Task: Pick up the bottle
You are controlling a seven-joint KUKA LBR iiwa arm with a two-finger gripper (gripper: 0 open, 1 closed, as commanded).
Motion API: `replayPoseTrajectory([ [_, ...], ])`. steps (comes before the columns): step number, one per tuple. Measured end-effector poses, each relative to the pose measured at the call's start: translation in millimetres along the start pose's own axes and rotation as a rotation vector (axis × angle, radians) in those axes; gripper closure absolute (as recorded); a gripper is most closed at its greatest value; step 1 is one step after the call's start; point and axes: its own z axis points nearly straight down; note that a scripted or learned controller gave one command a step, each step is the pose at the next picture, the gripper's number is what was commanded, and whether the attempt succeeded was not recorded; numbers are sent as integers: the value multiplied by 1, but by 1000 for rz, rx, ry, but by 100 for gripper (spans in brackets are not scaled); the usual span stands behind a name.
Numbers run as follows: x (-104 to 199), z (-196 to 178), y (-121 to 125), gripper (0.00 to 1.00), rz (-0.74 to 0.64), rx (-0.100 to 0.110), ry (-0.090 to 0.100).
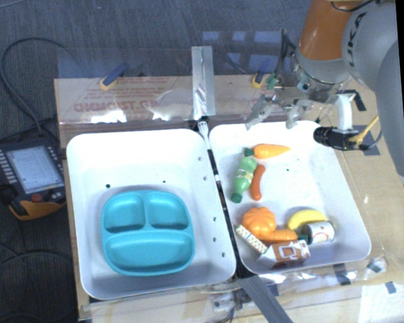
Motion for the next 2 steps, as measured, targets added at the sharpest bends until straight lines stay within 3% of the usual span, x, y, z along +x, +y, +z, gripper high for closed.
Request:
replayPoseTrajectory([
  [1,1,101,-42,0,62,2,-1],
  [2,55,-3,-130,0,147,0,-1],
])
